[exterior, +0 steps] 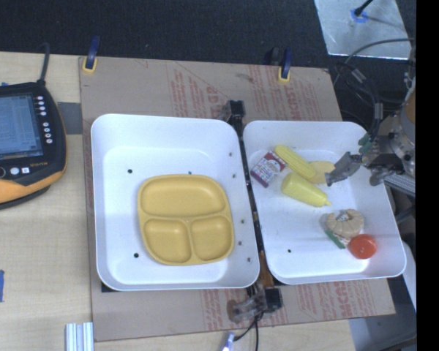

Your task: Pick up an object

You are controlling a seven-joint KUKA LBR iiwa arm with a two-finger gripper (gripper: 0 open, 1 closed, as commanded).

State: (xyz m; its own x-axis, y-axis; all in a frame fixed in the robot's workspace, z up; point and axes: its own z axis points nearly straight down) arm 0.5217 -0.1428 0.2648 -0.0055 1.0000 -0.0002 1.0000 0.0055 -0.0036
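right bin front: red round tomato [362,246] by the front rim, tan sandwich [342,224] touching it
left bin [110,196]: yellow three-part plastic tray [184,219], open white floor around
right bin middle: yellow corn cob [296,163], yellow block [304,190], small printed packet [267,169], writing unreadable
fingers [339,171]: over right bin [380,265], just beside corn; spread or closed, cannot tell
desk left: tablet pendant [18,145]

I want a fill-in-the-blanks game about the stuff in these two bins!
1. The yellow tray with three sections lies in the ____ bin.
2. The small round tomato is coloured ____.
3. The tomato lies next to the ____.
4. The gripper reaches over the ____ bin.

Missing words: left; red; sandwich; right
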